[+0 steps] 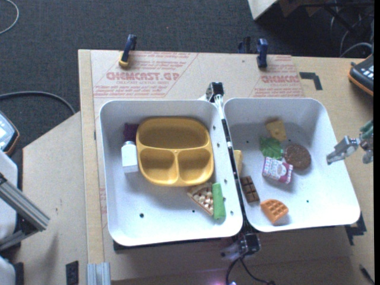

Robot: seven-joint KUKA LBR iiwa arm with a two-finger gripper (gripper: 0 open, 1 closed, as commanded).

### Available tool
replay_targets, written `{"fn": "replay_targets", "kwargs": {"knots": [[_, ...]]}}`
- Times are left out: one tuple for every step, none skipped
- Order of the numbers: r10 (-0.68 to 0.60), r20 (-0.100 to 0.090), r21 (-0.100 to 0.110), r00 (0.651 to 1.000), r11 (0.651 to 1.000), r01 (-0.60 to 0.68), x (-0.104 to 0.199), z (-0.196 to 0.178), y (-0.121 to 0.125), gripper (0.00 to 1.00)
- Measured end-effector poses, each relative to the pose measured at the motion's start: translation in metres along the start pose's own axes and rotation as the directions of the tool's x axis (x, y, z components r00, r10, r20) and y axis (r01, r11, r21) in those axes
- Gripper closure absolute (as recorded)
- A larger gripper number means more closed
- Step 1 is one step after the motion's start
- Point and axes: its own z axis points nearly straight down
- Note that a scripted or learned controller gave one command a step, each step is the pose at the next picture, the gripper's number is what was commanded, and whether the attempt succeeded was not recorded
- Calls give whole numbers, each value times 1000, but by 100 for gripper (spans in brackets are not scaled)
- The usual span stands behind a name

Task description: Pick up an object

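Observation:
My gripper [355,149] hangs over the right rim of the right bin [332,195], apparently open with nothing between its fingers. The bin holds a yellow cheese wedge [275,128], a green leafy piece [271,147], a brown round patty [297,157], a pink and white carton [277,171], a chocolate bar [249,189] and an orange waffle [274,211]. The patty is the closest of these to the gripper, well to its left.
The left bin [119,212] holds a yellow divided plate [175,150], a white bottle [129,157], a purple item [130,129], a green stick [218,201] and a tan cracker [202,197]. A yellow piece [238,159] lies against the divider between the bins.

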Motion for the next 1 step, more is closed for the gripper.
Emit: {"fn": "replay_targets", "kwargs": {"knots": [[-3,3,-10,1000,1000,3,0,-5,2,0]]}}
